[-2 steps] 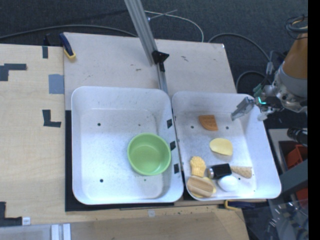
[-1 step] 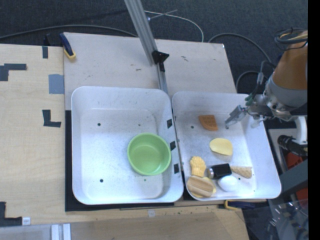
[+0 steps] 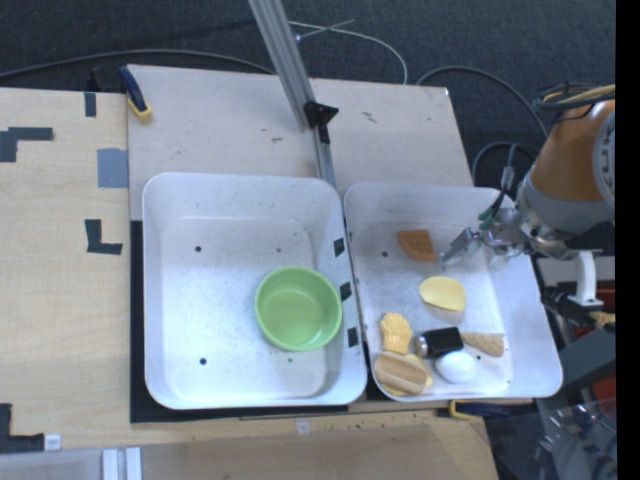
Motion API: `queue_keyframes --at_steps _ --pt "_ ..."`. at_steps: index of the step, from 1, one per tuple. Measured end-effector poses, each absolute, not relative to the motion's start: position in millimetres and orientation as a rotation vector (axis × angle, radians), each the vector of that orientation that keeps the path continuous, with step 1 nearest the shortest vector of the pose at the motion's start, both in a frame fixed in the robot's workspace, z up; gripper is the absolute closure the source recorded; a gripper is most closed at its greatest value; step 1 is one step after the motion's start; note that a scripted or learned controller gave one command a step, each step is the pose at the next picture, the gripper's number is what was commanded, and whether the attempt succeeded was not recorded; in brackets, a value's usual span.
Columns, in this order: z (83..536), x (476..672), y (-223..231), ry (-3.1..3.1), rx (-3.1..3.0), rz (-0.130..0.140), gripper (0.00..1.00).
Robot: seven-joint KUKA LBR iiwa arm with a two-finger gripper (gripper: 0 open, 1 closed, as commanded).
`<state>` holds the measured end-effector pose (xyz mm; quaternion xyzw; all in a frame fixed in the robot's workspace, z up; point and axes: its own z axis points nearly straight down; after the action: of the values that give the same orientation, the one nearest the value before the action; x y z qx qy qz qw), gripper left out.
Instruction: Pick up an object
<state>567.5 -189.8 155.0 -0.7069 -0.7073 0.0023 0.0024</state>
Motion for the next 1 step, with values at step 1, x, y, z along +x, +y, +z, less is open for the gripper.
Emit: queue_keyframes --at_steps 1 --pt "109.9 563.6 -193.3 -2.219 -2.217 0.007 0.0"
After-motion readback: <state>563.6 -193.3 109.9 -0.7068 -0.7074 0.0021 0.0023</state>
